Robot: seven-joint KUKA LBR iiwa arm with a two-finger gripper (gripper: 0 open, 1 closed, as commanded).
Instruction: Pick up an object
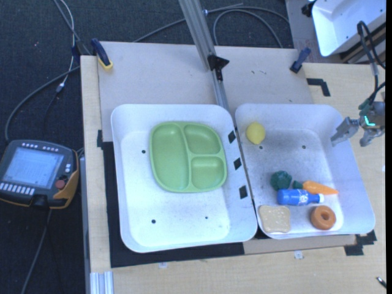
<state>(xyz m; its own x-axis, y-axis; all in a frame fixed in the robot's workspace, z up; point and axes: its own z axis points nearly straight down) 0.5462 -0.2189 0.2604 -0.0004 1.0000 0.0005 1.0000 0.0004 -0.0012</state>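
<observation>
A: In the camera view, where do the jaws sit?

B: The gripper [357,131] hangs at the right rim of the right bin [306,112], near that bin's far right corner. The jaws look spread, one finger toward the bin and one away, with nothing between them.

A: And the things it could pick up?

B: All lie in the right bin. A yellow lemon [255,133] rests close to the bin's left wall, in the far part. The rest crowd the near part: a green broccoli piece [281,179], a blue bottle [298,197] just in front of it, an orange carrot [321,188] touching the bottle's cap end, a donut [323,217] nearer the bin's right corner, and a slice of bread [274,218] by the near left corner.

A: How far from the jaws?

B: All are well apart from them. The carrot and donut are nearest, toward the near rim.

A: Open room?

B: The middle and far right of the right bin's floor are bare. The left bin [177,234] holds a green divided plate [187,155]. On the tabletop [159,72], a metal post [202,26] rises behind the right bin's left wall.
</observation>
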